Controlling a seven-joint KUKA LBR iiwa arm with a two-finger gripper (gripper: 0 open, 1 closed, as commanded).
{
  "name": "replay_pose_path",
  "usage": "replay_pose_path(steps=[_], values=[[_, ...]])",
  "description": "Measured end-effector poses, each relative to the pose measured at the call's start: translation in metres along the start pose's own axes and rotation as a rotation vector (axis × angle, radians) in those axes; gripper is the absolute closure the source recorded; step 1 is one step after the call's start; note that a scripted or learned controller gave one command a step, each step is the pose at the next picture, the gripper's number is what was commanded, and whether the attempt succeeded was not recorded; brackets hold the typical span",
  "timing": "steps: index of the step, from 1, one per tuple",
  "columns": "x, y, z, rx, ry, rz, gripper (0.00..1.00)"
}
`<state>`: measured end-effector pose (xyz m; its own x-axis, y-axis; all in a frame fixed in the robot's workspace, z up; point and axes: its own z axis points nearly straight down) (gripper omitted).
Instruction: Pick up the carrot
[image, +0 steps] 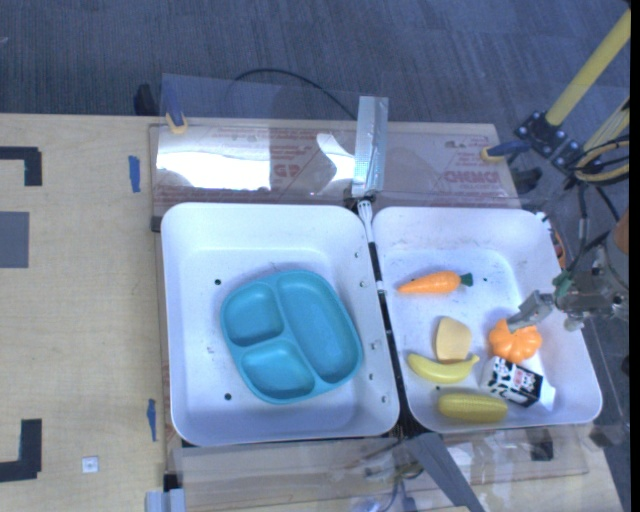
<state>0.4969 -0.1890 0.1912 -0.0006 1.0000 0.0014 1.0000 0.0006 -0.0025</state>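
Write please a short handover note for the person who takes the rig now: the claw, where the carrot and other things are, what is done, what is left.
Claw: at the right bin's right side, above the orange pumpkin-like toy; whether it is open or shut cannot be told.
Carrot: lies in the right bin's upper left part, apart from the claw, untouched.
Nearby: cheese wedge, banana, yellow-green oblong piece, black-and-white carton.
Left bin: holds a blue divided plate.
Done: nothing yet.
Left: move to the carrot, grasp it, lift it.

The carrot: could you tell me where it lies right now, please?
In the camera view the carrot lies in the right bin, in its upper left part near the divider, above the yellow wedge and banana.
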Motion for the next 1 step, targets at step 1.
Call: replay_pose_path(steps=[1], values=[[-0.0196,0.0021,0.0945,-0.006,0.014,0.058,0.0]])
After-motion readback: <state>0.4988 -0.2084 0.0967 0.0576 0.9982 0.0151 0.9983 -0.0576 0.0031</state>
